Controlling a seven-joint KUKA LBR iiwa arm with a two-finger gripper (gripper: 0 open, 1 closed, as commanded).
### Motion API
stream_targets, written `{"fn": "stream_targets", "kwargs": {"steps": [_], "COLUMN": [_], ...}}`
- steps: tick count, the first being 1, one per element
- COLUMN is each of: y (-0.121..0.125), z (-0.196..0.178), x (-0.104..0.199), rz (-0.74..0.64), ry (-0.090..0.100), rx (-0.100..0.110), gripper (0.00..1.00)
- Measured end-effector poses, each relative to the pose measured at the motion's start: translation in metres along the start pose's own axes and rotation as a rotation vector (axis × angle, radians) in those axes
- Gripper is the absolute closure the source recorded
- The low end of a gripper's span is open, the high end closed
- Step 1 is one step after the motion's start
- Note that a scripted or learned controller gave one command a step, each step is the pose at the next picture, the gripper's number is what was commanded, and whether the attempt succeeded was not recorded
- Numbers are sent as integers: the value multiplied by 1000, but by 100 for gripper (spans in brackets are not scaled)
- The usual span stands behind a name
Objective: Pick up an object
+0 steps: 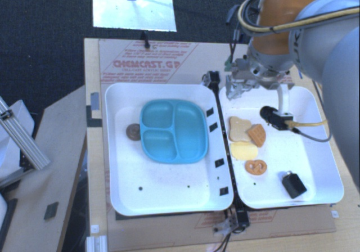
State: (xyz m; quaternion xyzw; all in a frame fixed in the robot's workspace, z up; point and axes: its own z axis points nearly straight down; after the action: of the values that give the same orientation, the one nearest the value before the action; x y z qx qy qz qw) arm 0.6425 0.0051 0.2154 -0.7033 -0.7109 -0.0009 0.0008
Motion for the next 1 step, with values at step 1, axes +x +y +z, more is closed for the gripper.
{"fn": "stream_targets", "kwargs": {"steps": [1], "y": [-14], "z": [6], "x": [58], "rz": [0], "ry": [0], "rx": [1], "gripper": [100]}}
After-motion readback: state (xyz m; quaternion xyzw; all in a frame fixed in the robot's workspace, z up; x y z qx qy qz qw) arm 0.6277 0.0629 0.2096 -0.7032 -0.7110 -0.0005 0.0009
